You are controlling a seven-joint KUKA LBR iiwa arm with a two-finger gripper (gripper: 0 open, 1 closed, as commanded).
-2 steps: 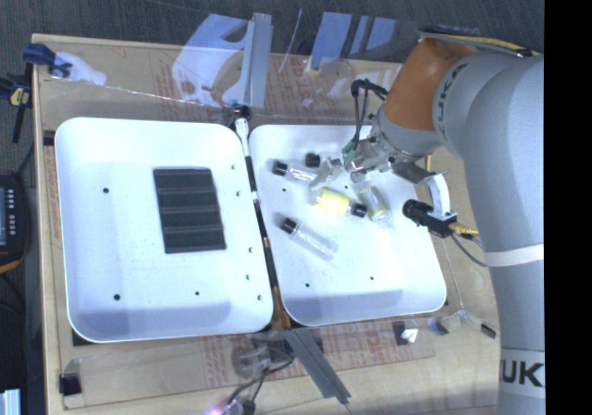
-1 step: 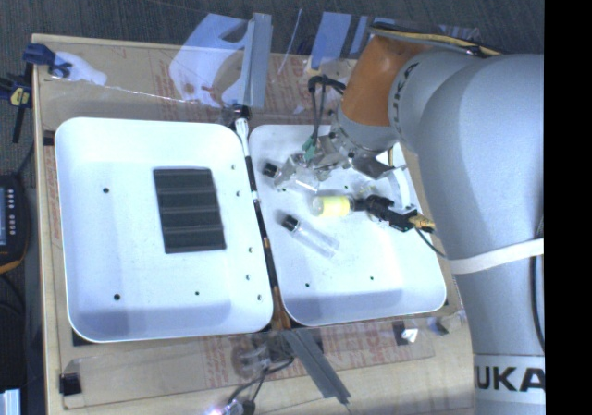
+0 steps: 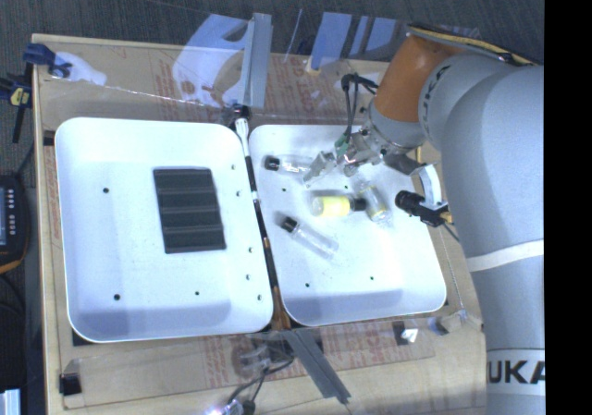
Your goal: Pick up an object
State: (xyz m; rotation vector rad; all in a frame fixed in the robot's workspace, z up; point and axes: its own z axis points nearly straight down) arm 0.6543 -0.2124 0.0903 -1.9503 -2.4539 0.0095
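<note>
- Gripper [image 3: 344, 156] is down in the right bin [image 3: 407, 293], near its back edge; can't tell whether it's released or clenched.
- Yellow object [image 3: 330, 206] lies just in front of it, mid-bin.
- Clear tube with a black cap [image 3: 308, 235] sits nearby, to the yellow object's front left.
- Left bin [image 3: 92, 256] has a dark ribbed block [image 3: 189, 210] lying flat.

Hand [image 3: 344, 156] fingers too small to tell
</note>
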